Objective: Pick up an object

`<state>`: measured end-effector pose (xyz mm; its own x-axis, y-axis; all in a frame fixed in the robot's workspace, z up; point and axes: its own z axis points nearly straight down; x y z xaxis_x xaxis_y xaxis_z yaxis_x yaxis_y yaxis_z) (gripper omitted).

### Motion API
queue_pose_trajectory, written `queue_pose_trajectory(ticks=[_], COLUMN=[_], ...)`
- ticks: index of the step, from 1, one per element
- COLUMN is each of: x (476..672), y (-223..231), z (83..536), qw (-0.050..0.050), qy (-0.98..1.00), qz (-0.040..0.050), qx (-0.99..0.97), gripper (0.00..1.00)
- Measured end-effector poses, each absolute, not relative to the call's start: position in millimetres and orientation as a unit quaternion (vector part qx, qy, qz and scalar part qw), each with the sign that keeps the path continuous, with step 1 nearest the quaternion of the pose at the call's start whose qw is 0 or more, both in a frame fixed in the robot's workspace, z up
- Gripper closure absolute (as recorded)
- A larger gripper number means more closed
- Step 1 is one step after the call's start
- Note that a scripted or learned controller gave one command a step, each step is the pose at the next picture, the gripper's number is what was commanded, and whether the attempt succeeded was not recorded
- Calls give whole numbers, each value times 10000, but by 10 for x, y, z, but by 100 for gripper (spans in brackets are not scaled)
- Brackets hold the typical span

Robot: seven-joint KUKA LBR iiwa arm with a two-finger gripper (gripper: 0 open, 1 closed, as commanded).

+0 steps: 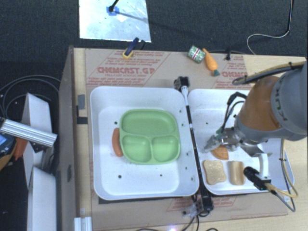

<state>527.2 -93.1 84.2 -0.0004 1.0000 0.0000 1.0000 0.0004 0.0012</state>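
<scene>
In the right bin (211, 102) my gripper (214, 142) is low over the floor, its grey fingers pointing left. An orange slice-shaped piece (221, 153) lies just under and right of the fingertips, touching or nearly touching them. A toast slice (214, 172) and a tan bread roll (236, 172) lie near the bin's front edge. In the left bin (103, 129) a green divided plate (148, 135) sits in the middle, with an orange sausage (116, 142) at its left side.
The grey and orange arm (269, 109) covers the right bin's right side. On the cardboard behind the bins lie a toy carrot (211, 61), a small green can (196, 54) and a yellow-blue clip (131, 48). A black divider (190, 129) runs between the bins.
</scene>
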Motion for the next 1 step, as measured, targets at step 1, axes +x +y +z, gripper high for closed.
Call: queue_pose_trajectory(ticks=[1], x=[5278], y=[-929], z=[944], qw=[8], qy=[7075], qz=[11], qx=[7067], gripper=[100])
